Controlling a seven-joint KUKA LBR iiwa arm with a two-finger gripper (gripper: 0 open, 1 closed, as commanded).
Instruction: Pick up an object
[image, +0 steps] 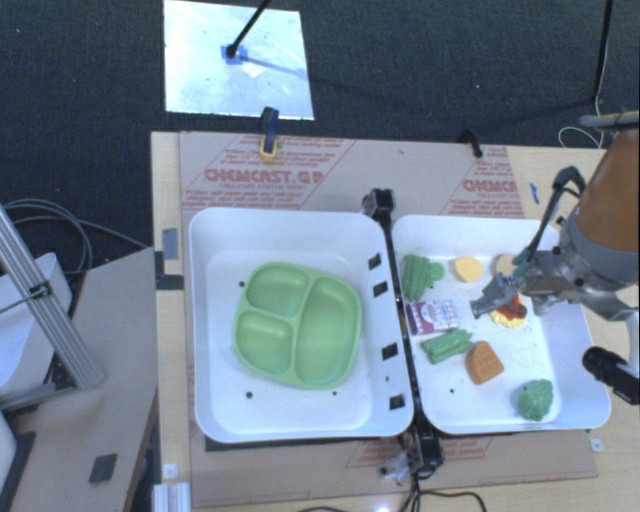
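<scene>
Several small toy foods lie in the right bin (575, 400): a green leafy piece (421, 273), a yellow round piece (467, 268), a pink and white packet (432, 317), a green pod (446, 345), an orange wedge (484, 362) and a green broccoli-like lump (535, 399). My gripper (497, 298) hangs low over the bin's middle right. It sits right over a red and yellow item (511, 317), which it partly hides. Whether it touches that item cannot be made out.
The left bin (215, 250) holds a green divided plate (298, 324). A black clip strip (385, 300) runs between the two bins. A dark part (612, 368) of the arm sticks out over the right bin's right rim.
</scene>
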